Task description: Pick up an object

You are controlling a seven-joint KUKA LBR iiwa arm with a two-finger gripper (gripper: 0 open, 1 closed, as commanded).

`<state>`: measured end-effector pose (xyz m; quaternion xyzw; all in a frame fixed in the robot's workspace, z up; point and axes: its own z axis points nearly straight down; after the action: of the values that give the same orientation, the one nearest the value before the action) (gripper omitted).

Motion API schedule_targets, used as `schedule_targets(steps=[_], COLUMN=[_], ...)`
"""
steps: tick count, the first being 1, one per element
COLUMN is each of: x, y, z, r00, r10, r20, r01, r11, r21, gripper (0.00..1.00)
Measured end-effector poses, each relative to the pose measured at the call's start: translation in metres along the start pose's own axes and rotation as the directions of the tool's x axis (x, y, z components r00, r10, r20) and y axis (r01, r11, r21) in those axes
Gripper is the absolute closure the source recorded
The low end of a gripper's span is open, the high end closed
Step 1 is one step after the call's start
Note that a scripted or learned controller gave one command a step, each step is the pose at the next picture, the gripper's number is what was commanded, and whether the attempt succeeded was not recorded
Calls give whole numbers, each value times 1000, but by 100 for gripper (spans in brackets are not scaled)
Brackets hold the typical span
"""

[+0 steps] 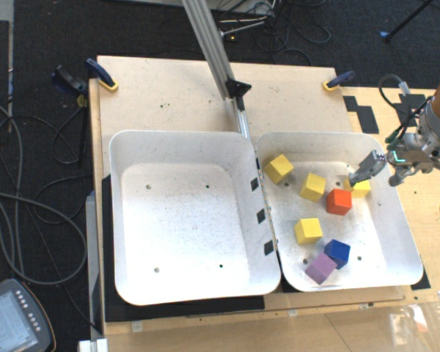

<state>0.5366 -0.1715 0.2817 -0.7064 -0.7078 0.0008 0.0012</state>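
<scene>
The right bin (405,249) holds several small cubes. Yellow ones lie at its far left (279,169), centre (313,187) and lower centre (308,230). A red cube (339,201) sits beside another yellow cube (361,189) at the far right. A blue cube (338,251) and a purple cube (321,268) touch near the front. My gripper (381,173) hangs over the bin's far right edge, open, with nothing between its fingers. Its left finger (366,169) points down just above the far-right yellow cube.
The left bin (125,147) stands beside the right one, their rims meeting in the middle. A slanted metal pole (207,39) runs down to the bins' shared far corner. Clamps (103,75) (339,80) grip the board's far corners. Cables lie on the floor.
</scene>
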Motion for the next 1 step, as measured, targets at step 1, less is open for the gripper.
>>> schedule_targets(steps=[1], x=[0], y=[0], z=[-2], r00=[1000], r10=[1], r20=[1], r01=[-1], r11=[1000], r21=[-3], gripper=[0])
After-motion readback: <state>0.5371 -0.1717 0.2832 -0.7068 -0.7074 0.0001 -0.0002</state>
